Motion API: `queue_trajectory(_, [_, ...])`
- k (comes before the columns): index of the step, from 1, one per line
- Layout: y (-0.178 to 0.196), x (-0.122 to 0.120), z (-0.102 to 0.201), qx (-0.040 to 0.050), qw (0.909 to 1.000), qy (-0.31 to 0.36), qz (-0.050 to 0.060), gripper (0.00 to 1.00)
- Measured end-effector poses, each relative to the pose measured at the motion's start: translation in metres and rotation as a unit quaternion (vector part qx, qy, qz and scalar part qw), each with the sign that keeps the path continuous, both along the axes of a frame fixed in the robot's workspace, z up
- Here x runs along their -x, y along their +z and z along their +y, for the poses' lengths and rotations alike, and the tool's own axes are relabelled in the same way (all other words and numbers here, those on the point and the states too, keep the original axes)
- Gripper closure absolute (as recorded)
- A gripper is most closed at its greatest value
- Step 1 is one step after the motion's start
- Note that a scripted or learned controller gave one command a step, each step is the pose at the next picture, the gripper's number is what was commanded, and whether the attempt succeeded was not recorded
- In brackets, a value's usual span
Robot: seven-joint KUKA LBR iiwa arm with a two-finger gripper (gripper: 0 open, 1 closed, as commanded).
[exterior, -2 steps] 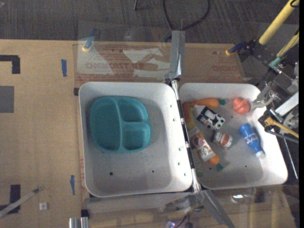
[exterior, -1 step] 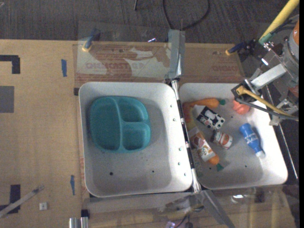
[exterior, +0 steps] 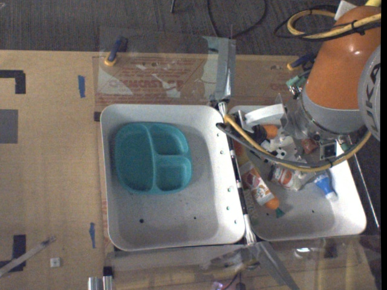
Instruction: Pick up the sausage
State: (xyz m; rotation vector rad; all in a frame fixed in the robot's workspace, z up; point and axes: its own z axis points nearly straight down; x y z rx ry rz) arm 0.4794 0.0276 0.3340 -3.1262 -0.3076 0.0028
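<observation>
My arm hangs low over the right bin [exterior: 344, 222], and its orange and grey wrist covers the bin's upper half. The gripper [exterior: 297, 153] sits under the wrist among the toys, mostly hidden by cables and the mount. A small reddish-brown piece [exterior: 310, 145] that may be the sausage peeks out just right of the gripper, close beneath the wrist. I cannot tell whether it is touched or held.
The right bin also holds a printed packet [exterior: 259, 186], a carrot [exterior: 273, 203], a blue and white tube [exterior: 326, 187], a can-like item [exterior: 286, 176] and an orange piece [exterior: 270, 130]. A teal divided plate [exterior: 152, 157] lies in the left bin [exterior: 175, 222].
</observation>
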Motion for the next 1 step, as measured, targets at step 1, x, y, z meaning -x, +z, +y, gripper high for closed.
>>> queue_trajectory(1, [0.1005, -0.0007, 0.0418, 0.0009, 0.9977, 0.068, -0.002, 0.0])
